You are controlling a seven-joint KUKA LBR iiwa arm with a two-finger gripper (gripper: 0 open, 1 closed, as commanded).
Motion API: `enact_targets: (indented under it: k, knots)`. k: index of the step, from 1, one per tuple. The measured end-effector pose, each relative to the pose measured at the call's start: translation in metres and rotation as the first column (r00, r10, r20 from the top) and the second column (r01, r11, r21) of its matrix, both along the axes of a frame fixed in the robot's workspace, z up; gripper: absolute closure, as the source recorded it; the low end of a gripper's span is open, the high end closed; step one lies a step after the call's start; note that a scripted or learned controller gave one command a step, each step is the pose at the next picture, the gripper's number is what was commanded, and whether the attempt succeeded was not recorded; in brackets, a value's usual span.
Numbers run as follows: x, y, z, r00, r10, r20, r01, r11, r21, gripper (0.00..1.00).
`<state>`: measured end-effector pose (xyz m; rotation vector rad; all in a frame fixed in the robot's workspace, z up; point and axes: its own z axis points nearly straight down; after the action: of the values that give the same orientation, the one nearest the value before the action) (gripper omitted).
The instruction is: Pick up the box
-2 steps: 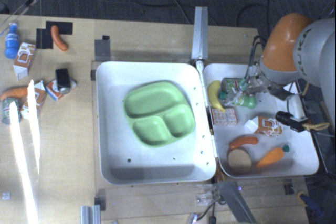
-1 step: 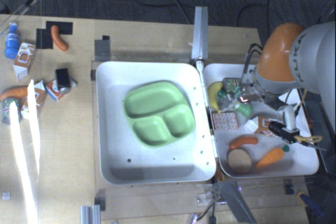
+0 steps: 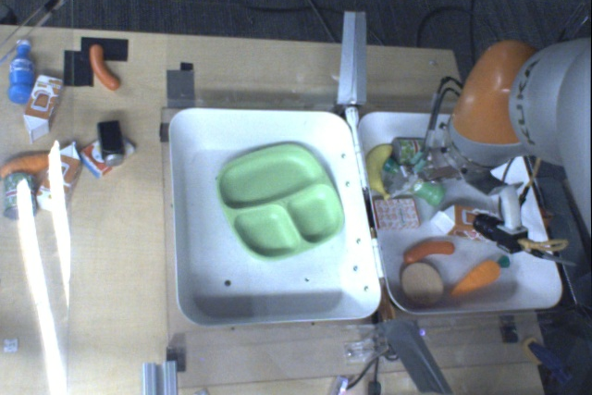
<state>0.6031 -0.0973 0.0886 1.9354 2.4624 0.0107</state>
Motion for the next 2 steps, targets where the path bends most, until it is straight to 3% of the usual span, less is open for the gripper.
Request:
enact_targets:
  k: [1,2]
  knots:
    - [-0.018,0.007,0.000,1.000,0.012,0.002,-0.012,1.000,-0.001,0.00]
    - [-0.054,0.007,0.001,0.995,-0.102,0.003,0.102,0.995,0.003,0.00]
